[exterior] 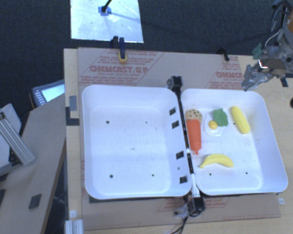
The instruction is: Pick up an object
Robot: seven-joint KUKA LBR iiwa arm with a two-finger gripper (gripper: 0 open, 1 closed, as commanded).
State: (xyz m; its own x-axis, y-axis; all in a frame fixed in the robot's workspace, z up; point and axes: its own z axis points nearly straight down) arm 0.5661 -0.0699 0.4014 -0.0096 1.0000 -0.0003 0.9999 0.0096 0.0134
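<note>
The gripper [250, 80] hangs at about 1 o'clock from the middle of the bench, just over the far rim of the right bin [271, 145], up near its back corner. Whether it is open or closed I can't tell from here — the tip is a dark blur against the cardboard [151, 65] — and there is nothing I can see caught in it.

All the pickable things sit in the right bin, well apart from the gripper. Along the bin's left wall, at roughly 9 o'clock within it, an orange carrot [195, 135] lies lengthwise with a speckled cookie [193, 115] touching its far end. Just beside those, toward the bin's centre, a fried egg [213, 126] rests with a green leafy piece [220, 116] touching its upper edge. An ear of yellow corn [240, 119] lies at about 1 o'clock in the bin, the nearest of the 5 to the gripper. A banana [216, 161] curves at about 6 o'clock, near the carrot's tip.

The left bin [132, 140] sits joined to the right one along black clips [179, 140] — 2 white trays side by side.
</note>
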